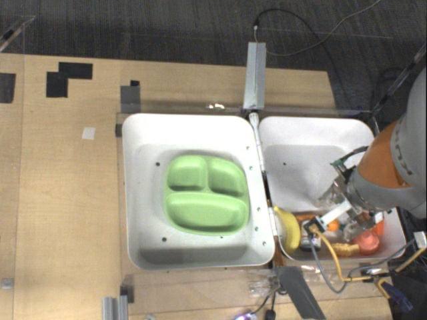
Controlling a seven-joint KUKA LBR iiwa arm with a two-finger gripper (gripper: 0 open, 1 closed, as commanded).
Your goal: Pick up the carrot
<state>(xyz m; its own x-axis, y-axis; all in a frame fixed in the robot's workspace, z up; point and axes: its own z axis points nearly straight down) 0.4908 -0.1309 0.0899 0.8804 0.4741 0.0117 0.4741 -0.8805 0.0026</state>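
Down in the right bin (300,145), my pincer (325,220) sits low at the near wall; grip state I cannot tell. Carrot (343,249) lies just beside it, banana (289,227) left. Green tray (203,193) in left bin (143,179).

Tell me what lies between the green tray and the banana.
In the camera view, the green tray and the banana are parted by bare white bin floor and the two bins' adjoining rims.
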